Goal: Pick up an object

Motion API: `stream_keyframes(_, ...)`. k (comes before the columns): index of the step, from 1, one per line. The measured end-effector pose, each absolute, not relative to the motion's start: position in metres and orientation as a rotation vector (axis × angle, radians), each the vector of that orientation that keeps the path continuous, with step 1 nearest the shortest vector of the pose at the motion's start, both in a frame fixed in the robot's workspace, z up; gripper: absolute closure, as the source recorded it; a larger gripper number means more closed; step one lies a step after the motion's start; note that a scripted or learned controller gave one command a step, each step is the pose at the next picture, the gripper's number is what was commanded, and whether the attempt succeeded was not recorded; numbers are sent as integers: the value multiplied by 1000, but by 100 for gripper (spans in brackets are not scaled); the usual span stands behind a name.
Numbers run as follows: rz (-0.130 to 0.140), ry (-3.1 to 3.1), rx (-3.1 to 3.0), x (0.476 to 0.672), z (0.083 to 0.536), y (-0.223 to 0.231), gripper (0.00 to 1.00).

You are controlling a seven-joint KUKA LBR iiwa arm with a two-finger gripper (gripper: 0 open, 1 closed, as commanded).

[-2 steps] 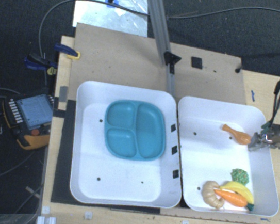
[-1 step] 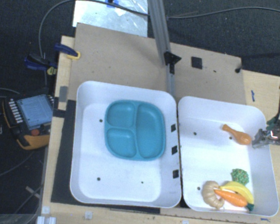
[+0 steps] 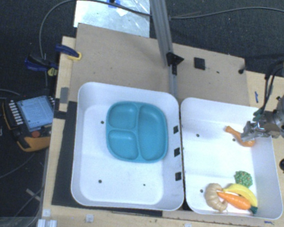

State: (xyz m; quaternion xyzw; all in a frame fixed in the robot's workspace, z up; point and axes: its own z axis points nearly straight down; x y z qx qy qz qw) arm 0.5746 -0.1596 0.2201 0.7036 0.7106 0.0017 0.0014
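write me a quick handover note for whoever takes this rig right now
Gripper: low over the upper right of the right bin, at the small orange piece. Whether it holds the piece cannot be told.
Things: banana, carrot, broccoli and a tan piece bunched at the right bin's lower right corner. A blue divided plate lies in the left bin.
Done: the arm has reached a target.
Left: confirm a grip on the orange piece and lift it out; nothing looks lifted yet.
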Motion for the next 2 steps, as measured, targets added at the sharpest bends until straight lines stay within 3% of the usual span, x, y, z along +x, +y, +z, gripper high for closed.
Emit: stream_keyframes(2, 6, 2231, 2209, 613, 212, -66, 100)
